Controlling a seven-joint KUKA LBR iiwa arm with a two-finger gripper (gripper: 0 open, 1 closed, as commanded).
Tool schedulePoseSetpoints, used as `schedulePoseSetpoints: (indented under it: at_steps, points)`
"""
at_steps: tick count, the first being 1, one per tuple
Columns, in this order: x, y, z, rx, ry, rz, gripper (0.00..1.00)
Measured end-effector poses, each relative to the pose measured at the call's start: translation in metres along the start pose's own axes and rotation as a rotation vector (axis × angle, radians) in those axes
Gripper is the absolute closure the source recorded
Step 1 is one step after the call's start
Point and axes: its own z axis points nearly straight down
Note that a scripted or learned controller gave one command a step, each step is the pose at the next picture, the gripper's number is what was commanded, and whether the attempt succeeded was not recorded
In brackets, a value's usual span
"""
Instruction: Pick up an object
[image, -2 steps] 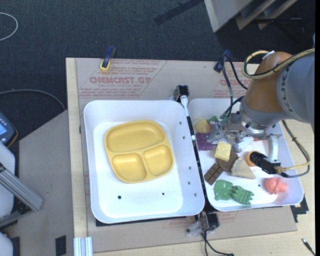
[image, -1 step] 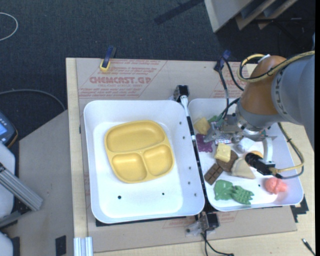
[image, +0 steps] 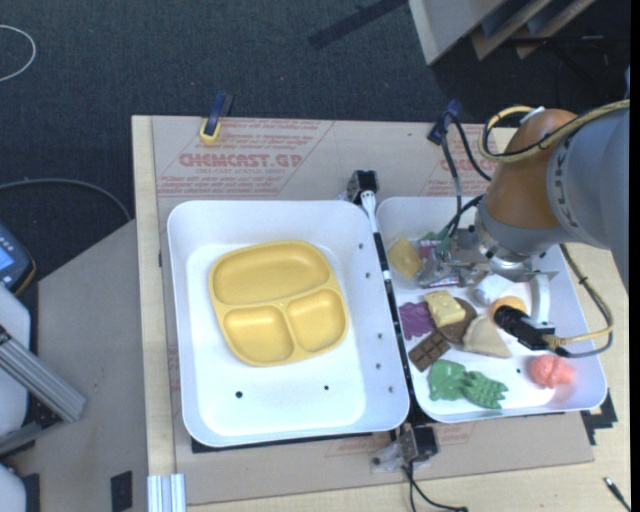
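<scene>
- The jaws (image: 452, 262) hang low in the right bin (image: 590, 385), at its far left part; whether they are wide or narrow I cannot tell.
- The yellow piece (image: 404, 257) lies just left of them, likeliest target.
- The tan block (image: 446, 307) sits just nearside.
- The purple piece (image: 415, 318), brown bar (image: 429, 349) and green toy (image: 466, 385) lie farther nearside.

arm (image: 590, 170): reaches in from 3 o'clock, grey, orange band (image: 525, 175) above wrist | gripper (image: 450, 262): lowered, pointing toward 9 o'clock
</scene>
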Motion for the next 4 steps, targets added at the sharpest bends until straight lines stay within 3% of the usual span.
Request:
schedulePoseSetpoints:
  at_steps: [2, 3, 4]
  points:
    - [-0.002, -0.005, -0.120, -0.003, -0.001, -0.002, 1.00]
    - [-0.002, -0.004, -0.128, 0.001, -0.001, -0.002, 1.00]
    - [0.047, 0.016, -0.139, 0.000, 0.001, -0.007, 1.00]
